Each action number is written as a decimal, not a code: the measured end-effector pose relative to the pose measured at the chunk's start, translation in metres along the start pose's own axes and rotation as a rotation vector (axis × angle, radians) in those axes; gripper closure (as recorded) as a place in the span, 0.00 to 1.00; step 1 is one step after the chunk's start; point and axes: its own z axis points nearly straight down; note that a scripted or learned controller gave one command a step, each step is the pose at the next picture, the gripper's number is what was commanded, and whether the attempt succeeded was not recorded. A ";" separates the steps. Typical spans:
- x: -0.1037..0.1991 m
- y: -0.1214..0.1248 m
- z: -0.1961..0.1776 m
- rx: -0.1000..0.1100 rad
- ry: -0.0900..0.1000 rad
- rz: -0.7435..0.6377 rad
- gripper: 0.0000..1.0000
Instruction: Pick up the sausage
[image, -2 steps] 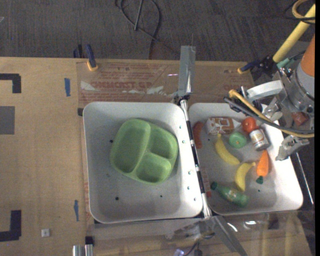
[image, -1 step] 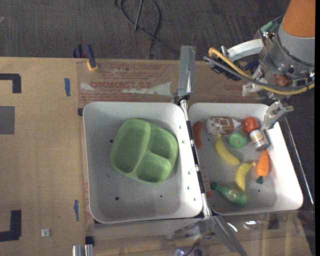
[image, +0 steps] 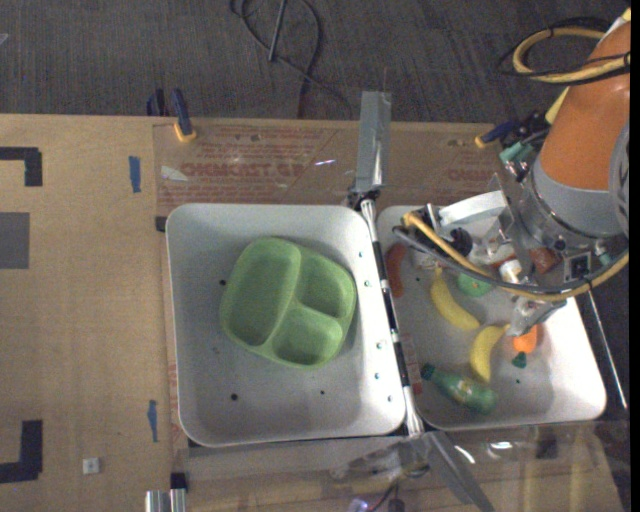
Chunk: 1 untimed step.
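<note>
Hovering: my gripper (image: 525, 318) hangs over the right bin (image: 590, 395), low in its right half, just beside the carrot (image: 526, 342).
Gripper state: I cannot tell from this slant whether it is released or clenched; nothing visibly sits in it.
Landmark: I place everything against the seam between the two bins (image: 385, 300).
Sausage: the sausage (image: 396, 270), reddish-brown, lies just right of the seam, against the right bin's left wall near its top corner, well apart from the gripper.
Progress: I judge the pick not yet done; the sausage rests on the bin floor, untouched. Left to do: carry the gripper across the bin toward the seam, come down over the sausage, close and lift.
Risk: I expect the bin wall beside the sausage to leave little room on that side.
Count, right of the seam: one sausage, two bananas (image: 453, 305) (image: 485, 350), one carrot, one green bottle (image: 460, 388), one small green piece (image: 474, 286) partly under the arm's cables.
Count, left of the seam: one green divided plate (image: 290, 300) with three compartments, in the middle of the left bin (image: 200, 400).
Counter: two white bins side by side on the wooden counter (image: 80, 300).
</note>
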 end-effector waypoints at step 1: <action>0.007 -0.042 0.018 0.000 0.000 -0.340 0.00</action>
